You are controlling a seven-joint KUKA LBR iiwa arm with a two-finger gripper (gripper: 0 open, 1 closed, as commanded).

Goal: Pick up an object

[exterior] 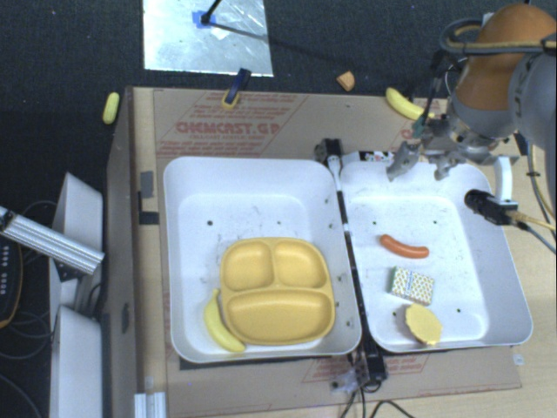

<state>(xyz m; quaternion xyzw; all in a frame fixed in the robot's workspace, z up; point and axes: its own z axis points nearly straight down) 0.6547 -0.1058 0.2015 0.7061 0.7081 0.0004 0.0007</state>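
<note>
I see the gripper (424,158) above the far edge of the right bin (500,273), near its back wall. Its two grey fingers (402,162) are spread apart, with nothing between them: the claw is released. The arm's orange band (509,29) shows at upper right.

Right bin contents, all lying flat on the floor and well apart from the gripper:
- an orange-red sausage (405,247), near the bin's middle, long axis running left to right;
- a small checkered block (412,286), just nearer the camera than the sausage;
- a yellow round slice (423,324), touching or almost touching the block's near corner; I cannot tell which.

Left bin (187,233): a yellow divided plate (277,290) with three compartments sits in the near half. A yellow banana (219,325) lies against the plate's left near edge, partly tucked under its rim.

Readable writing: the brown cardboard sheet (287,116) under both bins carries red print. I read "CHEMCAST GP". The smaller red lines around it are too blurred to read.

Outside the bins: a second banana (403,104) rests on the cardboard's far right part, a small yellow piece (110,107) lies on the dark floor off the left corner, an orange-brown chunk (346,80) sits beyond the cardboard, and a shiny foil sheet (205,23) lies at the top.
</note>
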